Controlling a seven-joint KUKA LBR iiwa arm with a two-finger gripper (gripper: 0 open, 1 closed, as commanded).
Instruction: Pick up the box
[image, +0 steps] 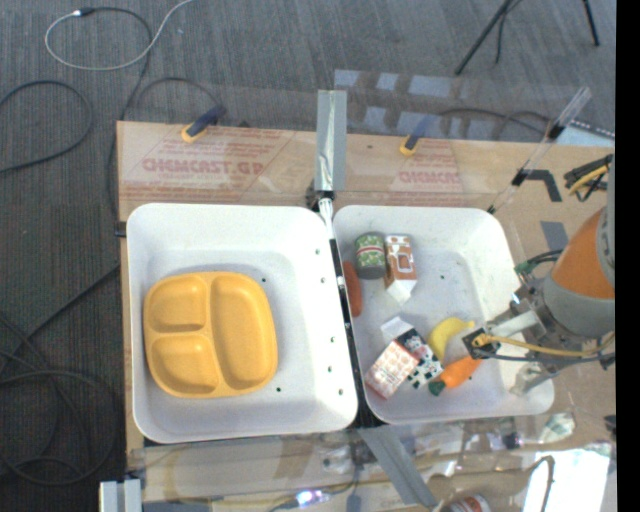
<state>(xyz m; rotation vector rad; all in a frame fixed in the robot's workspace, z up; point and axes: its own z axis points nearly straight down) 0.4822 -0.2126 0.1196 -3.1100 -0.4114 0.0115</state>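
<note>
Over the desk (225, 165), you look down on two white bins set side by side, their inner walls meeting along the middle.

At 9 o'clock of the view sits the left bin (300, 250). A yellow divided plate (210, 332) lies flat in it, toward that bin's 8 o'clock.

At 3 o'clock of the view sits the right bin (470, 250), which carries the rest.
- **Boxes:** Toward the bin's 11 o'clock a brown-and-white box (400, 256) lies just beside a dark green can (370, 255), the can at the box's 9 o'clock. You cannot tell whether they touch. At the bin's 7 o'clock a pink-and-white box (392, 368) lies flat and skewed, and a black-and-white spotted block (427, 368) sits against it at its 3 o'clock.
- **Other things:** A red sausage-shaped piece (353, 288) lies along the bin's wall at 9 o'clock. A yellow banana (450, 335) lies near the bin's middle. An orange carrot (460, 373) lies just beside the banana at its 6 o'clock, its green end pointing to 8 o'clock.

The arm (585, 275) reaches in over this bin's rim at 3 o'clock, its orange band showing. Its lower end hangs over the bin's 4 o'clock corner, near the banana and carrot and well apart from both boxes. You cannot tell how the jaws stand.
</note>
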